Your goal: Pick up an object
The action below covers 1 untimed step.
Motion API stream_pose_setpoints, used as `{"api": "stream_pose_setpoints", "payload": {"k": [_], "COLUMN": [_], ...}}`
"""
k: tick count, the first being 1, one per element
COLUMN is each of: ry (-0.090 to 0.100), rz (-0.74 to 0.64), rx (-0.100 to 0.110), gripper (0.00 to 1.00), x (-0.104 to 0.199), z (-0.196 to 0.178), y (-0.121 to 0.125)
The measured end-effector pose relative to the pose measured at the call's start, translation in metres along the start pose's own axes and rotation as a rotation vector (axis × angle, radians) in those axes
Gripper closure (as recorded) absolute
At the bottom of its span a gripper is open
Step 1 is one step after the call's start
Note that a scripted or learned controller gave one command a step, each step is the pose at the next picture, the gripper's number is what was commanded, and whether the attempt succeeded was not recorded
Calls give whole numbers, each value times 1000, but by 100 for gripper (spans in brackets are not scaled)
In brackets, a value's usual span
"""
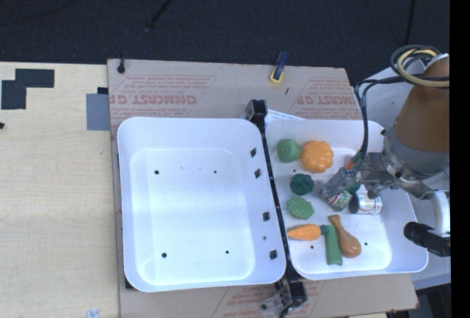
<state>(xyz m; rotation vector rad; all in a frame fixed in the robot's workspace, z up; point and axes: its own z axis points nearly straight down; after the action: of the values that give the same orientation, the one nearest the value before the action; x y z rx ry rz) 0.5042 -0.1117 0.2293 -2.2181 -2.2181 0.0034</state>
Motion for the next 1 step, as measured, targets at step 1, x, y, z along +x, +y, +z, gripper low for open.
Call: {"api": "stream_pose_setpoints", "payload": {"k": [1], "ry": [2], "rz": [1], "rx": [9], "gripper": [0], "x": [32], "z": [115], "y": [-19]}}
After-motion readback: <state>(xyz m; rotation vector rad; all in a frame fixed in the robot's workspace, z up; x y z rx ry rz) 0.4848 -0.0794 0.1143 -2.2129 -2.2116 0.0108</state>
